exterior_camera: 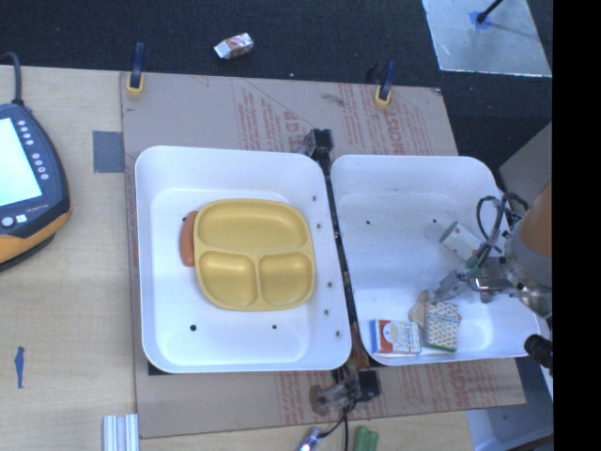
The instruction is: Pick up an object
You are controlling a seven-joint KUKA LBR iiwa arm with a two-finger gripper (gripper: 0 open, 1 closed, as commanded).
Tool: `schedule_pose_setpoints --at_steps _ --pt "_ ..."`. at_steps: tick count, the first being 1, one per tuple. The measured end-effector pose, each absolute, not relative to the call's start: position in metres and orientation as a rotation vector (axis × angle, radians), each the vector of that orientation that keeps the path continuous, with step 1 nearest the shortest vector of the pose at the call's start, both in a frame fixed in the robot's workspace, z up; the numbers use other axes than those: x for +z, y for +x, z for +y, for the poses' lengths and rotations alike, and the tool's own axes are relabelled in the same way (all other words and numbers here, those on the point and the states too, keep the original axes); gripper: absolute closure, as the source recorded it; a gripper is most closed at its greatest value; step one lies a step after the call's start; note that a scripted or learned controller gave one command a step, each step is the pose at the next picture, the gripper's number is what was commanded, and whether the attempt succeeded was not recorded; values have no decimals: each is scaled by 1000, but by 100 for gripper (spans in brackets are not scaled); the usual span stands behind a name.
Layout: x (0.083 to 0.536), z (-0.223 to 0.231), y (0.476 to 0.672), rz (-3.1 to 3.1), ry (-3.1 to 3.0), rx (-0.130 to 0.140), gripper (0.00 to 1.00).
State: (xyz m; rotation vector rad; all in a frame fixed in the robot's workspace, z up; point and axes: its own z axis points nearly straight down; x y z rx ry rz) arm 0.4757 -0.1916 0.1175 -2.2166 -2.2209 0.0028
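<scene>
My gripper hangs low over the right side of the right bin, with its cables and wrist at the view's right edge. Just left of and below it lie a green-and-yellow patterned packet and a tan piece. A small white carton with red and blue print sits next to the packet at the bin's front wall. A small grey-white piece lies just above the gripper. I see nothing held.
The left bin holds a yellow divided plate with an orange object tucked under its left edge. A teach pendant lies at the bench's far left. Clamps stand at the back.
</scene>
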Motion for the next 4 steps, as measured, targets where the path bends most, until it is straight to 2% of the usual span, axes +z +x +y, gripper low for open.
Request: schedule_pose_setpoints --at_steps 1,2,3,4 --pt "92 -212 560 -2224 -2218 1 0" --pt "92 -212 628 -2224 -2217 0 0" --pt "103 -212 629 -2229 -2213 0 100" --pt "246 -164 657 -2227 -2217 -2 100"
